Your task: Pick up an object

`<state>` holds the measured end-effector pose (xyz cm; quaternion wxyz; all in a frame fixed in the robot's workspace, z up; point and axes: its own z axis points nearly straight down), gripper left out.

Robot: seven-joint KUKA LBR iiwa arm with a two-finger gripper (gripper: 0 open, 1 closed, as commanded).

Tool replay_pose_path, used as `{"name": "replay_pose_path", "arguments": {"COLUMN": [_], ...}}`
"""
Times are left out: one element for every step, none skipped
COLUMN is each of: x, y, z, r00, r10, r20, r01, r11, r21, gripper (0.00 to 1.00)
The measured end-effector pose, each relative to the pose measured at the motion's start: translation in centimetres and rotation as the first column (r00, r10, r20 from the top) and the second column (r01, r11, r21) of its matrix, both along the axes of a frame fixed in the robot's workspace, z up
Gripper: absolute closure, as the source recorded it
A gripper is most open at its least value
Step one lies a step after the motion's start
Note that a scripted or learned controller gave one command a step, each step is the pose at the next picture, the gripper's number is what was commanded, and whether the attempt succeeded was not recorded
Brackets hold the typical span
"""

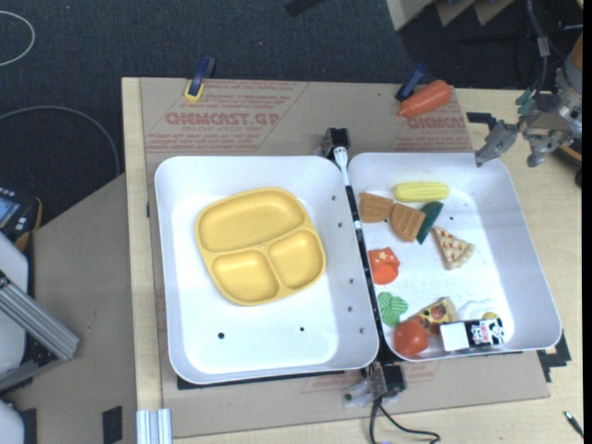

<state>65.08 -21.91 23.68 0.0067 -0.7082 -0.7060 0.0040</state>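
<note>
Above the right white bin's [518, 220] far right corner we see the claw [511, 143] hovering, fingers spread apart, gripping nothing

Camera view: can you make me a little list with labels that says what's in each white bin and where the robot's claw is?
left bin: a yellow tray with three sections
right bin: toy food, including a corn cob, a pizza slice and a red tomato
outside the bins: an orange carrot on the cardboard beyond the right bin
gripper: near the far right corner of the right bin, holding nothing
</note>
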Motion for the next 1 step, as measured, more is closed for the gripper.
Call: {"name": "replay_pose_path", "arguments": {"x": [0.27], "y": [0.08], "z": [0.97], "r00": [1.000], "r10": [0.003], "r20": [0.015], "r01": [-0.003], "r11": [1.000], "r21": [-0.004], "gripper": [0.00]}}
